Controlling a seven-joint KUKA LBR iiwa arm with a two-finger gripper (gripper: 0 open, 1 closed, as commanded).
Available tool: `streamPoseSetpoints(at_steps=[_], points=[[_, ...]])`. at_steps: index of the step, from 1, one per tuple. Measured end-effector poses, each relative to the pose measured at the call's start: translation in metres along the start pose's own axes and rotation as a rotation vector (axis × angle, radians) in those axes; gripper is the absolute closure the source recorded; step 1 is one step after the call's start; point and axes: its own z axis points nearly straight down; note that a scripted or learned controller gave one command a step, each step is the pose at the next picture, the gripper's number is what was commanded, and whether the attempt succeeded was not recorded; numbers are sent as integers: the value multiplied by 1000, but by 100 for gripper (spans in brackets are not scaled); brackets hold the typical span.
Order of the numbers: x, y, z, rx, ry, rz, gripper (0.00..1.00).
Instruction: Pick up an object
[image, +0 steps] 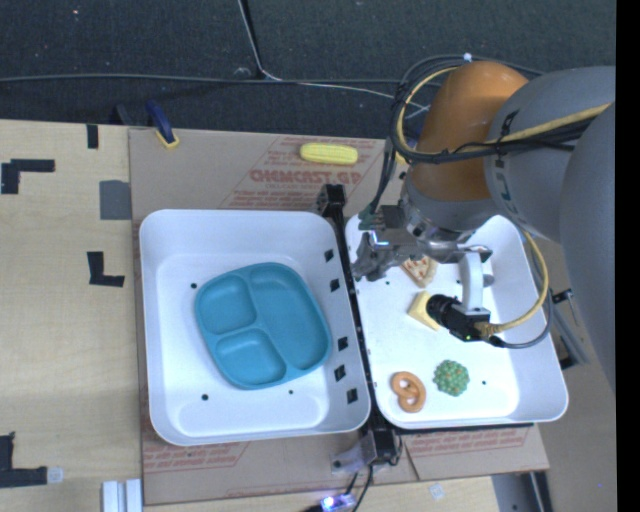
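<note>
My gripper (378, 255) hangs low over the upper left part of the right bin (535, 395), close to the wall shared by the two bins. A small tan waffle-like piece (420, 268) lies just to its right. Below that is a pale yellow wedge (423, 310), partly hidden by a black fitting on the arm. Near the bin's front lie a brown pretzel (408, 390) and a green broccoli-like lump (451, 377). I see nothing held in the gripper.
The left bin (170, 250) holds a blue divided plate (262, 323). A yellow banana-shaped item (328, 153) lies on the cardboard behind the bins. The arm's grey body and orange band (470, 110) cover the right bin's far side.
</note>
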Motion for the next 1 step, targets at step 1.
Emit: streamPoseSetpoints(at_steps=[1], points=[[45, 16, 16, 1, -1, 1, 100]])
